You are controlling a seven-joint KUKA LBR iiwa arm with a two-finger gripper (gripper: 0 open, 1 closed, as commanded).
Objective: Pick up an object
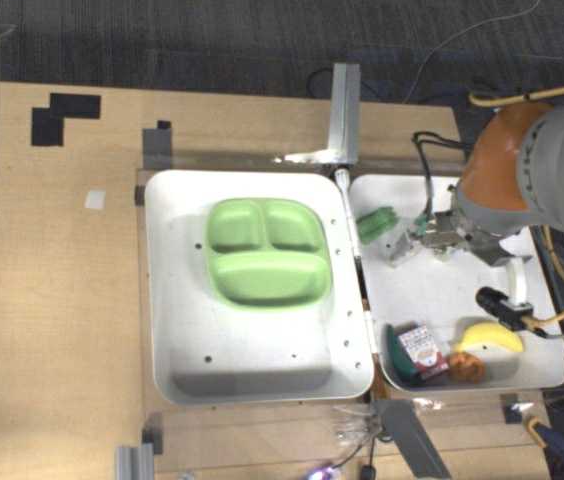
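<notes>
My gripper [402, 247] hangs low over the upper left part of the right bin [432, 298], reaching in from the right. A small green object [374, 224] lies just up and left of its tip, against the bin's left wall; whether the two touch is unclear. Along the bin's front edge lie a yellow banana [492, 339], a small red and white box [420, 345], a dark teal item [396, 349] and a small orange-brown piece [467, 367].
The left bin [177, 348] holds a green divided plate [265, 251] near its middle. A metal post [345, 108] stands behind the divide between the two bins. The arm's orange band and grey body cover the right bin's upper right corner.
</notes>
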